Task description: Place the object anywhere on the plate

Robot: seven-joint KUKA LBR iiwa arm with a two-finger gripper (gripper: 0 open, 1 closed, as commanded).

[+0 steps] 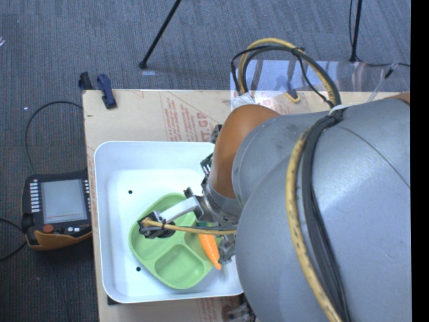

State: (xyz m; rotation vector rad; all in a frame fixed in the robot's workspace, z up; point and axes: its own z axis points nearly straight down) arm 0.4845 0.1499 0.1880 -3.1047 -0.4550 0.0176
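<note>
Orange and tapered, a smooth carrot-like object (210, 251) lay at the right rim of a glossy green divided plate (173, 265) in a shallow white bin (107, 180). The gripper (220, 241) sat just beside it, and whether it was spread or closed could not be told.

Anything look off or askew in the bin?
Only the carrot: it sits tilted at the right rim of the green plate, partly over the edge rather than flat in a compartment. The arm hides its upper end. Nothing spilled or broken in the white bin.

Even, soft light, faint shadows in the white bin (117, 166), slight blur.
</note>
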